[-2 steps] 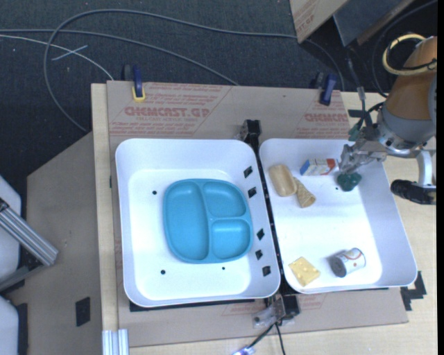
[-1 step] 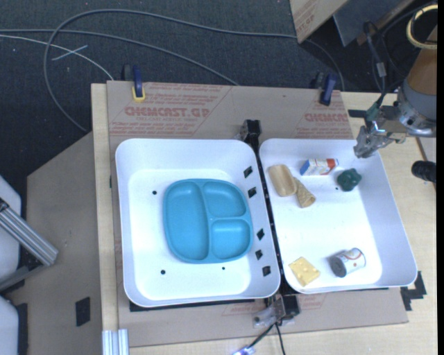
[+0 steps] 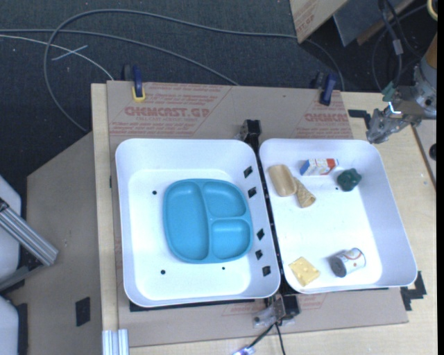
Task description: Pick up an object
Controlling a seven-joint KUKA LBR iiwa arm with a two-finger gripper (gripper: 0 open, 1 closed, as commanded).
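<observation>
The right bin (image 3: 388,208) holds several small objects. A tan bread-like piece (image 3: 288,184) lies at its far left, and beside it is a small red, white and blue carton (image 3: 318,166). A dark green lump (image 3: 348,179) sits further right. Near the front lie a yellow wedge (image 3: 304,271) and a small grey and white can (image 3: 347,262) on its side. My gripper (image 3: 380,128) hangs outside the bin, just beyond its far right corner, apart from every object.
A blue sectioned plate (image 3: 207,220) lies in the left bin (image 3: 132,208). Clamps (image 3: 138,82) hold the board at the back edge. Cables trail on the dark floor behind, and a cardboard box (image 3: 312,15) stands at the far right.
</observation>
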